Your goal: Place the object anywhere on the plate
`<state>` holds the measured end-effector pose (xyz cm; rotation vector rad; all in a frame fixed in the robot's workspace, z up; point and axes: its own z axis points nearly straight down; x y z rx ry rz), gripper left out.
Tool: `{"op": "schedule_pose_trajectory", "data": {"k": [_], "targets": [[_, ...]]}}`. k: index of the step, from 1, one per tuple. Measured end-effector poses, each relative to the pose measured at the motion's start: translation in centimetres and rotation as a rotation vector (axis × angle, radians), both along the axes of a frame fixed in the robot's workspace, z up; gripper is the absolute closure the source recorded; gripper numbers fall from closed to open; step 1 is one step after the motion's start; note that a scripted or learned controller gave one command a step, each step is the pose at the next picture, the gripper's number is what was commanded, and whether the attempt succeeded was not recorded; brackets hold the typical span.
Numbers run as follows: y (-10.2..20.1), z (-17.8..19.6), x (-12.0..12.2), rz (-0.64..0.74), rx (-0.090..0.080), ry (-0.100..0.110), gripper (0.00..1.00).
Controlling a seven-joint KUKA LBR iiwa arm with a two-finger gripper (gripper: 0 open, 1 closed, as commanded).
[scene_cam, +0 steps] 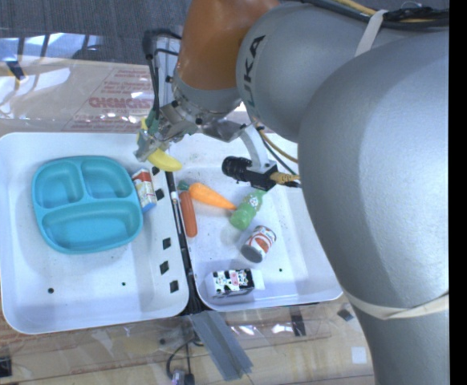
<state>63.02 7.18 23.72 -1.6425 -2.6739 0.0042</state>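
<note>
A blue divided plate [85, 203] lies in the left bin [25, 295]. My gripper [148, 147] hangs over the strip between the two bins, just above and right of the plate's far right corner. A yellow banana-shaped toy [167, 162] sits right at the gripper's lower end, over the divider; whether it is gripped or resting there is unclear. A small can with a red and white label [144, 189] stands against the plate's right edge, below the gripper.
In the right bin [298, 291] lie an orange carrot [211, 196], a reddish sausage [188, 213], a green bottle [247, 210], a tipped can [257, 243] and a black and white box [233, 281]. The arm covers the bin's far right.
</note>
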Motion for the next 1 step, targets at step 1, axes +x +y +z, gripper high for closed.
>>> {"op": "schedule_pose_trajectory", "data": {"k": [1], "targets": [[0.04, 0.01, 0.0, 0.001, 0.0, 0.0, 0.0]]}}
